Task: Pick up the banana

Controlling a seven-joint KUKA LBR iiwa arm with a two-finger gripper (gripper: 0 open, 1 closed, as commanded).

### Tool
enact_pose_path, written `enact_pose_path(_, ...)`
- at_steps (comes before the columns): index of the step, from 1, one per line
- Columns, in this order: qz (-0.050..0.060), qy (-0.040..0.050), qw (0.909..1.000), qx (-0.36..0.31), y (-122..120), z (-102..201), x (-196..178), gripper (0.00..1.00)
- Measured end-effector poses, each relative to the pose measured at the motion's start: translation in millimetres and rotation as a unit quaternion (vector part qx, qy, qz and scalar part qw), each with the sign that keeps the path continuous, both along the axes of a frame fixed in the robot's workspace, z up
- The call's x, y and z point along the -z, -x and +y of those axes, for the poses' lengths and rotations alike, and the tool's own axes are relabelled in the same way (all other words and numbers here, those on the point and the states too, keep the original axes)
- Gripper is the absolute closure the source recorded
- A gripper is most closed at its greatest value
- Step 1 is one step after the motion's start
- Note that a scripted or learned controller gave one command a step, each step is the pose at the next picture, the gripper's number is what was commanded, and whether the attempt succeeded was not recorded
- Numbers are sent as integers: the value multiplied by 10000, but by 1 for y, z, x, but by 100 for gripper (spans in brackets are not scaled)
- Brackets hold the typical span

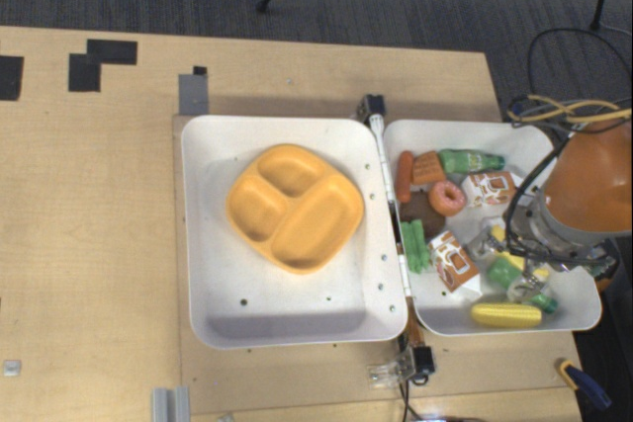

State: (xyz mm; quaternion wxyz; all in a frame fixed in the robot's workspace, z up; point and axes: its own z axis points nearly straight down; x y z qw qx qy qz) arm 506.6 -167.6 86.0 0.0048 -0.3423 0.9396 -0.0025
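The banana (505, 314) is a short yellow piece lying flat along the front wall of the right bin (584, 311). My gripper (521, 259) hangs low over the right side of that bin, under the arm's orange band (593, 178). It sits just behind the banana, above a light green toy (503, 270), apart from the banana. The gripper's dark body hides its tips.
The right bin also holds a green bottle (471, 159), a pink donut (448, 199), a brown piece (416, 208), small printed cartons (454, 262) and a green pod (412, 245). An orange divided plate (295, 207) lies in the left bin (218, 311). Cables loop at the far right.
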Motion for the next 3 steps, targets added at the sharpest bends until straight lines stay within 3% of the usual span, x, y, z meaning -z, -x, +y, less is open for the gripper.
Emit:
enact_pose_path(1,-14,33,9965,-834,9,31,-1,0)
enact_pose_path(2,46,-9,9896,-1435,0,1,-21,0)
enact_pose_path(3,31,19,9313,-3642,-15,15,1,0)
